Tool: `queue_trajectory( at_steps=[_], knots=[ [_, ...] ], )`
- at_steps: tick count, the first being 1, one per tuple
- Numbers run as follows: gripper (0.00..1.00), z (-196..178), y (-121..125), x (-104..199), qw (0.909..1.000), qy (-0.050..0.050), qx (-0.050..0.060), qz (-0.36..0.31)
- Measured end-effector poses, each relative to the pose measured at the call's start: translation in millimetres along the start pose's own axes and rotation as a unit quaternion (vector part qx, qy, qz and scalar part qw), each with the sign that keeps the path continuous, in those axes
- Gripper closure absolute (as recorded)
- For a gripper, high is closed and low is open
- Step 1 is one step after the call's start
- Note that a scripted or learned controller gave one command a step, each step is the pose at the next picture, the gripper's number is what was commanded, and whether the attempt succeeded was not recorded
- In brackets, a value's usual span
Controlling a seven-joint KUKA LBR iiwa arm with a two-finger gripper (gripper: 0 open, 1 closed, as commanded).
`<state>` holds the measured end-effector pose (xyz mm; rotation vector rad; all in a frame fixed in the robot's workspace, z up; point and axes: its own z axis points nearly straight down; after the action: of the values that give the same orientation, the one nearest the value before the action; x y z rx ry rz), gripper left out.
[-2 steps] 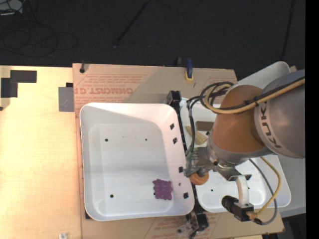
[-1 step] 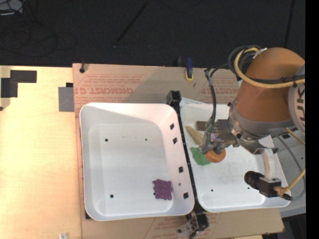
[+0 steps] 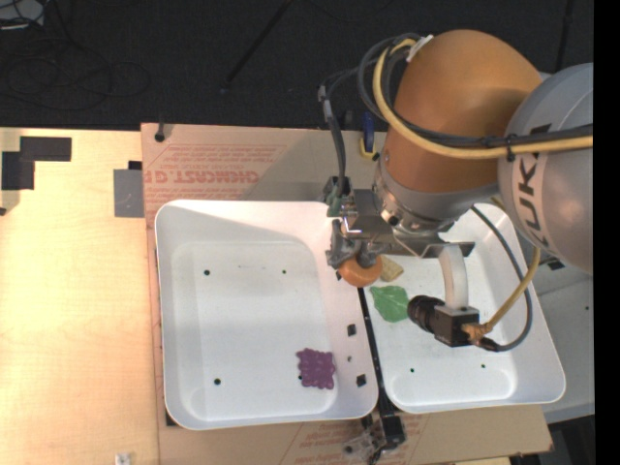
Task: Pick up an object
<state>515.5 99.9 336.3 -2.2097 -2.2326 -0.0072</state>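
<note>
Where the grey and orange arm (image 3: 465, 114) leans over the right-hand bin (image 3: 484, 381), it hides that bin's far edge and much of its far half. The gripper (image 3: 351, 252) hangs at the bin's left edge, over the seam between the two bins; whether it is spread or pressed together cannot be told, since the wrist covers it from above. An orange object (image 3: 360, 274) shows just beneath the gripper, at that same left edge. Only its near side is visible, and whether it is gripped or merely lies below cannot be told. A small pale scrap (image 3: 391, 269) lies just beside it, partly under the wrist and too blurred to identify. A green object (image 3: 390, 303) lies near the left edge of the right-hand bin, just nearer the camera than the orange one and apart from it. A purple, knobbly object (image 3: 316, 367) sits alone near the front right corner of the left-hand bin (image 3: 184, 356). Small dark specks dot both bin floors and the seam, too small to make out.

Both bins rest on a brown cardboard sheet (image 3: 223, 163) with red lettering, seen upside down. The sheet lies on a pale wooden bench (image 3: 68, 308) that carries a few dark rectangular patches (image 3: 39, 155) near its far left corner. Beyond the bench is a dark floor (image 3: 145, 46) crossed by thin cables.
</note>
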Motion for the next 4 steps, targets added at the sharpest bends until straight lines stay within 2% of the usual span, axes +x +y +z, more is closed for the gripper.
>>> queue_trajectory(
  at_steps=[1, 2, 3, 4],
  knots=[
    [1.00, 92.3, -29.4, -44.0, 0.9999, -0.003, 0.009, 0.007],
    [1.00, 16.7, -35.3, -0.1, 1.0000, -0.001, 0.000, 0.003],
    [1.00, -70.4, -23.9, 14.8, 1.0000, -0.001, -0.002, 0.004],
    [1.00, 68.9, -43.1, 16.0, 0.9999, -0.004, 0.011, 0.005]
  ],
)
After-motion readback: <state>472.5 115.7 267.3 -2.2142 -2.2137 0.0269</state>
